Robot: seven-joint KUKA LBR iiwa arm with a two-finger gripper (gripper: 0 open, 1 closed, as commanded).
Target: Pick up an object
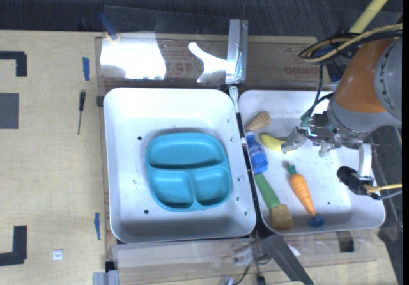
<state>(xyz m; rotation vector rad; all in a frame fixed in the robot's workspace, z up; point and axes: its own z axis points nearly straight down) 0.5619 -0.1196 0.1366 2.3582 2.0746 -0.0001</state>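
orange carrot (pixel 301 192) flat in right bin (pixel 364 213), greens up-left.

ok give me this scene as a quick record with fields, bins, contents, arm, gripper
left bin: holds a blue divided plate with three compartments
right bin: holds a toy carrot, a yellow banana-like piece, a cork-like piece, a blue bottle-like item, a green stick with a cork end, a small blue piece
arm: reaches in from the right, over the right bin
gripper: above the right bin beside the yellow piece, nothing visibly held
bench: light wood with black markers
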